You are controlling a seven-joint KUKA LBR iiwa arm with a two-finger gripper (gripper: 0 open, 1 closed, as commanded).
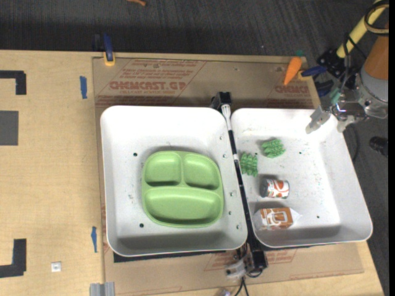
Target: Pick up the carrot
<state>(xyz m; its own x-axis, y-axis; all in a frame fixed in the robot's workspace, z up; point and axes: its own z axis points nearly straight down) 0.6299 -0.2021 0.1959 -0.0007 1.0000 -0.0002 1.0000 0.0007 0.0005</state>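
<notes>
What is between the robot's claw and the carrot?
Nothing. The camera view shows bare cardboard between the gripper and the carrot.

Dark carpet floor (203, 14) behind; tan cardboard-covered bench (49, 165), black tape marks (15, 82)

I count 2 white bins, w/ the left bin (117, 165) as my landmark: 1 green divided tray (182, 188) sits inside it. In the right bin (345, 165), just beside it, I get 2 green leafy pieces (271, 147) (249, 163), 1 can (274, 188) and 1 orange-labelled packet (276, 217). 1 carrot (292, 70) lies on the cardboard beyond the bins, up and to the right of my landmark.
</notes>
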